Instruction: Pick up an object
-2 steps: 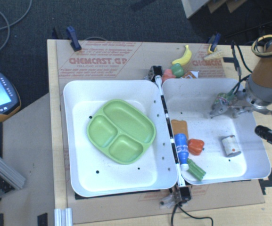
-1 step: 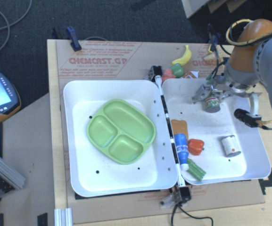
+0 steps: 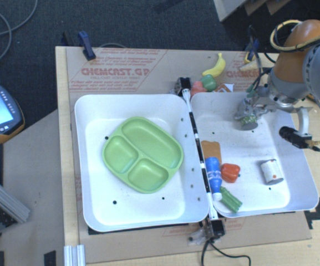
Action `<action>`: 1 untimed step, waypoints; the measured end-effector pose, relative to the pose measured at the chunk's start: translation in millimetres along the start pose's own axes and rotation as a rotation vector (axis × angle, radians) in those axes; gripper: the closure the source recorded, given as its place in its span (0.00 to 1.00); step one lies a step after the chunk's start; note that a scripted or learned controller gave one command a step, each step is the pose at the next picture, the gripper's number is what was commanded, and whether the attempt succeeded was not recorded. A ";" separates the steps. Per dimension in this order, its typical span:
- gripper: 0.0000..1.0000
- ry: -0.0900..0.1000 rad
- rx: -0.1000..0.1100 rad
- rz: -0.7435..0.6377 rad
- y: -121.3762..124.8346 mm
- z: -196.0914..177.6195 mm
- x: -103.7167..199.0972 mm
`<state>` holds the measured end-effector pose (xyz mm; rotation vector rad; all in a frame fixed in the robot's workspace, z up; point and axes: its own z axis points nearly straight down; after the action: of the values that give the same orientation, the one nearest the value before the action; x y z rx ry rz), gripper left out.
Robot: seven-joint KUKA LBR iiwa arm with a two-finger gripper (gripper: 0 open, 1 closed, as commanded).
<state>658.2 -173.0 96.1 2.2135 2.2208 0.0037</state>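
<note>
A wooden bench point(image 3: 121, 65) printed with red lettering carries two shallow white plastic bins side by side. The left bin point(image 3: 93, 148) holds a large pale green divided plate point(image 3: 143, 154), smooth and glossy, with three compartments. The right bin point(image 3: 293, 187) is where I am working: my grey arm point(image 3: 304, 65), with its orange band, reaches in from the right, and my gripper point(image 3: 248, 117) hangs low over the far part of that bin, close to the bare white floor. From this angle I cannot tell how my gripper is set, and I see nothing held in it. The objects I could pick all lie toward the near side of the bin, away from my gripper. The largest is a blue and white tube point(image 3: 213, 176), lying along the bin's left wall with its long axis running from far to near. Just beyond it lies a flat brown card-like piece point(image 3: 211, 149). A rounded orange-red toy pepper point(image 3: 230, 172) touches the tube's right side, and a small green stick-shaped piece point(image 3: 230, 200) lies at a slant near the tube's cap. A short silvery cylinder point(image 3: 271, 170), lying on its side, sits apart to the right and looks the nearest clear target. Outside the bins, on the far edge of the bench, rest a small yellow toy banana point(image 3: 216, 66) and a green and red toy point(image 3: 208, 83).
</note>
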 end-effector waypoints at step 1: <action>1.00 0.003 0.000 -0.003 10.6 -36.4 60.4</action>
<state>668.4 -112.5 132.4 2.2120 2.2254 0.0069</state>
